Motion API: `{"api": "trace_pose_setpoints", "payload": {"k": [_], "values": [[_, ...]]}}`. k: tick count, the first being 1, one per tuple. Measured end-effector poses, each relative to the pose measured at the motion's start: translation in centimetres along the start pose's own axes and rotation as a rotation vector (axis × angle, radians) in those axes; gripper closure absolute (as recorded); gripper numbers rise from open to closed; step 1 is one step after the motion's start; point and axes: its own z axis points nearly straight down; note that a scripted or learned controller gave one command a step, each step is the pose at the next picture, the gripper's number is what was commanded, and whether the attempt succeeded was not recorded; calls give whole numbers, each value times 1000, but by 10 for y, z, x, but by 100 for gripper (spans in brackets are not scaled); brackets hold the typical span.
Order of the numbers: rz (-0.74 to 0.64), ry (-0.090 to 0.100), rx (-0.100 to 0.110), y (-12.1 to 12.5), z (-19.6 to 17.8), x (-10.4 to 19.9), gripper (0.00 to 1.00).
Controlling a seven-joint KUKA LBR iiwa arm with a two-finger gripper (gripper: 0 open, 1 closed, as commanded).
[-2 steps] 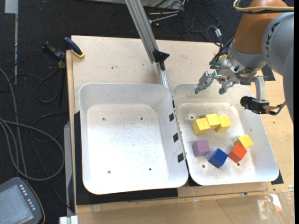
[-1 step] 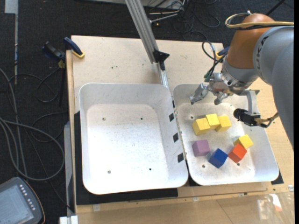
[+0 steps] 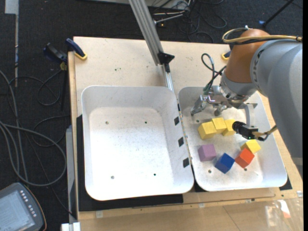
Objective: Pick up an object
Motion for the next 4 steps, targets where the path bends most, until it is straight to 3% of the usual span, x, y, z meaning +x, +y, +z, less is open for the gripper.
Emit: {"api": "trace_pose_setpoints", "payload": {"k": [1, 2, 4], "values": [[0, -1, -8, 2, -15, 0, 100], [-4, -1, -13, 10, -75, 6, 100], [-4, -1, -12, 3, -178, 11, 100]]}}
